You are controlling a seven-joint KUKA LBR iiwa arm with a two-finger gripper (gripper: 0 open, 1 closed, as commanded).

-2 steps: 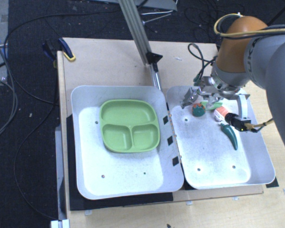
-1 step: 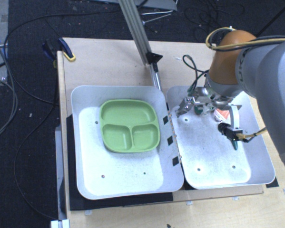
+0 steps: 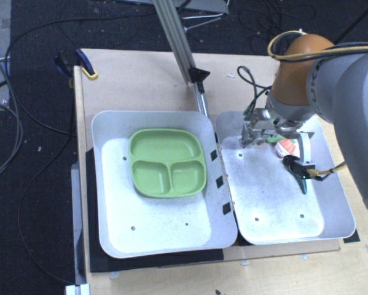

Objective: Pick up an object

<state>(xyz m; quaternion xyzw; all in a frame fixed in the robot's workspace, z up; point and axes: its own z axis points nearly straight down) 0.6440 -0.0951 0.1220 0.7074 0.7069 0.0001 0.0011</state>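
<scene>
My gripper [image 3: 250, 139] hangs low over the far left part of the right bin [image 3: 276, 214], close to its floor. Just to its right lies a small red, white and green object [image 3: 286, 145], partly hidden under the wrist. A thin teal object [image 3: 302, 184] lies further right and nearer the front of the same bin. Nothing shows held in the gripper.
A green three-compartment plate [image 3: 168, 163] lies in the far half of the left bin [image 3: 147, 226]. A slanted metal pole [image 3: 177, 35] rises behind the bins. The grey arm [image 3: 337, 85] covers the right bin's far right corner.
</scene>
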